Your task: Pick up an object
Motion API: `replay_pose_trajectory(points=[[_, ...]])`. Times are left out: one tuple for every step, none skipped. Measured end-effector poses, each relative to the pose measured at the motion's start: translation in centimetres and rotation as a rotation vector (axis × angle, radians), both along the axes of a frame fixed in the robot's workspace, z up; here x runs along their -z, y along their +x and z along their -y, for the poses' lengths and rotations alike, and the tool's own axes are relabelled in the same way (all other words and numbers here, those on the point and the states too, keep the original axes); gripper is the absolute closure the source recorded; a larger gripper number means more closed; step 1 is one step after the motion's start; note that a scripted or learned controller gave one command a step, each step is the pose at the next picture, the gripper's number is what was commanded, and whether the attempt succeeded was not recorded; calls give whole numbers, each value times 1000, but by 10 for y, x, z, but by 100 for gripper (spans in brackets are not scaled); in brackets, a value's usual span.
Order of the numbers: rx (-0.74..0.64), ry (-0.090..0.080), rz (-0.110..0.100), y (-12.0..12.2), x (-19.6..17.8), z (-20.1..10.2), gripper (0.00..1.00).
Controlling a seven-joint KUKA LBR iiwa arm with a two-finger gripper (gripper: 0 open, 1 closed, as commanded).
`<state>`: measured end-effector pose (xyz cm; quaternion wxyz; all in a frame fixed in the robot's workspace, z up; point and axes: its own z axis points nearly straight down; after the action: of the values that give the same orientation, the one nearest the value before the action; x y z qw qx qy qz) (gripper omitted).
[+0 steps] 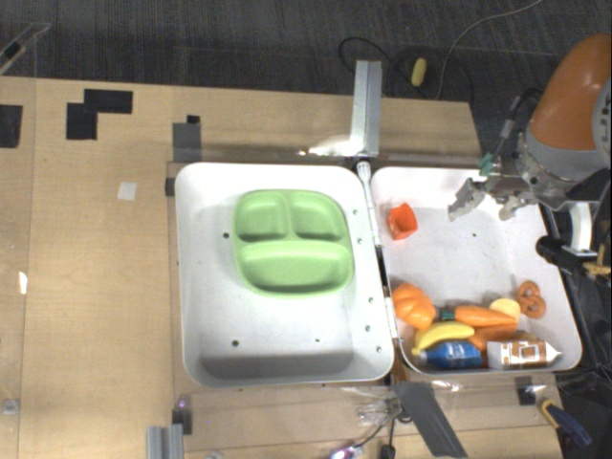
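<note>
Toys [473,328] heap well below the apparently spread, empty end effector [488,202]; orange cup [403,219] beside it.

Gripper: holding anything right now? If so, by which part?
Nothing held. The gripper hangs with its fingers spread over bare floor in the right bin, nothing between them; the nearest item, the orange cup, lies apart.

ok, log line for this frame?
phase: approach | gripper: open, holding nothing, over the right bin's far end | nearest: orange cup | other items piled at near edge | green plate: left bin
</note>
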<state>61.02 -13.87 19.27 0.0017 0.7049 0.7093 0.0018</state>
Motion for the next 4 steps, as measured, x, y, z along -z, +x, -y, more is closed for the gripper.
replay_pose_trajectory(points=[[-117, 0, 1, -69, 100, -36, 0], [-183, -2, 9, 9, 103, -47, 0], [-111, -2, -47, 48, 106, -36, 0], [-112, -4, -8, 56, 90, -40, 100]])
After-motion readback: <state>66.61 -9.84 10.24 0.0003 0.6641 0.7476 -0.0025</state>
